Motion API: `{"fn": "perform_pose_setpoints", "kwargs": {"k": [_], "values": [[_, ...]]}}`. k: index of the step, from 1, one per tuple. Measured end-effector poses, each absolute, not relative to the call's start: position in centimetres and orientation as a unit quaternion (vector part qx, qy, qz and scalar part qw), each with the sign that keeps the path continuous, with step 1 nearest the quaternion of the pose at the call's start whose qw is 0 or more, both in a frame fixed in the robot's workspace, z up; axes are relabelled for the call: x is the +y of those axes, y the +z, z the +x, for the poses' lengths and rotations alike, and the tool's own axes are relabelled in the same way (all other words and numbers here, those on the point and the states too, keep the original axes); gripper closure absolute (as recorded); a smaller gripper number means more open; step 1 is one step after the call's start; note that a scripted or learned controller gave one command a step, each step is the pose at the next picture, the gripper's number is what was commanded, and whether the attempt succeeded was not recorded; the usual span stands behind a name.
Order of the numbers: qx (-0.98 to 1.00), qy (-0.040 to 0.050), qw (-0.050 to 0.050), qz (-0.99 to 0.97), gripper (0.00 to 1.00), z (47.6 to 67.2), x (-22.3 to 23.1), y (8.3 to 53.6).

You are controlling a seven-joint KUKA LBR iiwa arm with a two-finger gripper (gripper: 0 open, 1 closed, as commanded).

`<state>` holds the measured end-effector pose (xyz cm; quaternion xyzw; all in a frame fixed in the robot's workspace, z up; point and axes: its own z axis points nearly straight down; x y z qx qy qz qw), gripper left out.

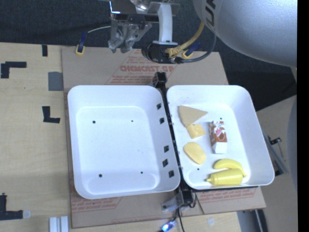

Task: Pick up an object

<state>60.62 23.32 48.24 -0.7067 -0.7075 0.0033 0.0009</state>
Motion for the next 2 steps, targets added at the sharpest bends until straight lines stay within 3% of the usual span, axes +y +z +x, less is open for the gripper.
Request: {"fn": "perform_pose_setpoints", "kwargs": {"k": [1, 2], "values": [[-0.709, 0.0043, 0.002, -0.705, 1.00, 50.2, 23.3, 43.6], [-0.708, 0.0011, 0.001, -0.706, 1.00, 48.3, 23.4, 45.0]]}}
